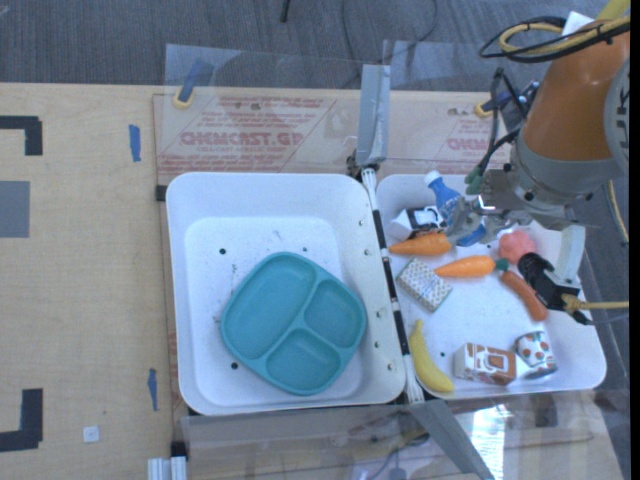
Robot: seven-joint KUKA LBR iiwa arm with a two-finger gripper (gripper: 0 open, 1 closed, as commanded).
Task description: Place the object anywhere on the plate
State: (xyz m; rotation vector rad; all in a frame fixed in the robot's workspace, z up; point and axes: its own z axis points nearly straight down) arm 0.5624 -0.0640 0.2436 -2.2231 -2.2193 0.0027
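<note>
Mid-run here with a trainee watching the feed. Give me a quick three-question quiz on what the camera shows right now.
1. True or false: the teal plate lies in the left bin.
2. Where does the banana lie? A) on the plate B) by the right bin's near-left corner C) outside both bins
3. How many carrots lie side by side in the middle of the right bin?

Key: 1 true; 2 B; 3 two, the second just nearer the camera.
</note>
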